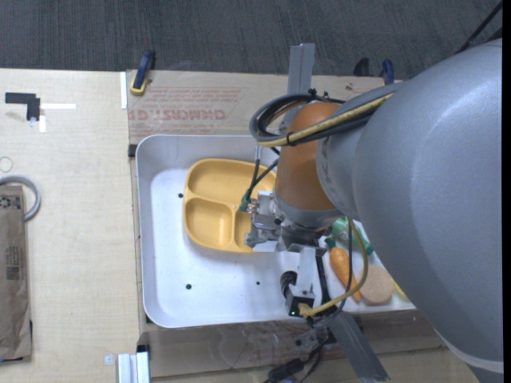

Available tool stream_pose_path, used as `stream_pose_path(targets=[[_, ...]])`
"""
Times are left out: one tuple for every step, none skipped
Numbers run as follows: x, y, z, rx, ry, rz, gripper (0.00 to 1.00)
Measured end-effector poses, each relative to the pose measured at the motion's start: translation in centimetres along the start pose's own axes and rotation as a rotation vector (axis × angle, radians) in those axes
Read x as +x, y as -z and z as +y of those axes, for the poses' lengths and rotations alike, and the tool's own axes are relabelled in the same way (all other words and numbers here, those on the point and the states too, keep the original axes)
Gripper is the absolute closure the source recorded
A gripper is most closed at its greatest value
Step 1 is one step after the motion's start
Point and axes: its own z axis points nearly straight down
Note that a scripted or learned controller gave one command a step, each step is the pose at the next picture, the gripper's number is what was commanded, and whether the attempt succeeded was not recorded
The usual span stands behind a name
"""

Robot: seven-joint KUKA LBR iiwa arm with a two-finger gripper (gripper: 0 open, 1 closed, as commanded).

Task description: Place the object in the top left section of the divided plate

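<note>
A yellow divided plate point(209, 202) lies in the upper left part of the white bin point(160, 238). Its far section and near left section hold nothing that I can see, and its right part is hidden under the arm. My gripper point(260, 223) hangs over the plate's right edge, mostly covered by the orange wrist band. To the right of the gripper, an orange carrot-like object point(341, 267), a tan oval piece point(377, 288) and a bit of green point(342, 228) lie in the bin.
A cardboard sheet point(192, 106) lies behind the bin, with blue clamps point(144, 69) at its edge. On the wooden bench to the left sits a brown paper bag point(12, 270). The big grey arm point(431, 198) covers the right side.
</note>
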Motion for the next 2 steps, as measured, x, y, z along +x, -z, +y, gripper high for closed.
stream_pose_path(targets=[[7.7, -5.2, -4.1, -0.001, -0.068, -0.002, 1.00], [5.5, -5.2, -3.6, -0.001, 0.217, -0.001, 1.00]])
